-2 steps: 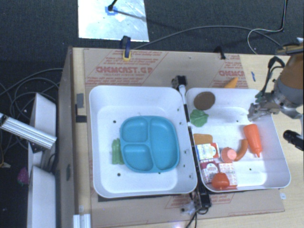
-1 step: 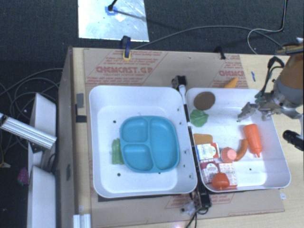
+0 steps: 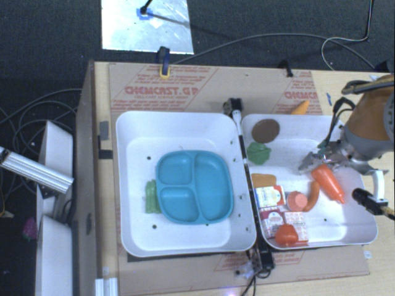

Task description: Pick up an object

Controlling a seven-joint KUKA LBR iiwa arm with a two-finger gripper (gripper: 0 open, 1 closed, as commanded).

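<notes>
**A:** What sits in the left white plastic bin [image 3: 133, 165]?

**B:** A smooth turquoise plastic plate with three compartments [image 3: 194, 187], lying flat in the middle. A ridged pale-green strip [image 3: 151, 197] lies just beside its left edge.

**A:** And the right white bin [image 3: 364, 224]?

**B:** Toy food, mostly glossy plastic. A flat brown oval disc [image 3: 266, 130] near the back wall, a lumpy green leafy piece [image 3: 258, 153] just in front of it, then an orange-brown slab [image 3: 263, 180], a printed square packet [image 3: 269, 197], a round salmon-pink slice [image 3: 297, 200], a curved orange sausage shape [image 3: 313, 195], and a red tomato-like piece [image 3: 286, 235] at the front wall.

**A:** The arm?

**B:** The grey arm with its orange band [image 3: 370, 119] comes in from the right. Its metal gripper [image 3: 318, 161] points down-left into the right bin, directly above the thick end of a tapered orange carrot [image 3: 330, 184]. The carrot lies slanted on the bin floor. Whether the jaws stand wide or narrow, I cannot tell, nor whether they touch the carrot.

**A:** Anything outside the bins?

**B:** A small orange cone-shaped piece [image 3: 300, 108] on the cardboard sheet [image 3: 185, 88] behind the right bin.
</notes>
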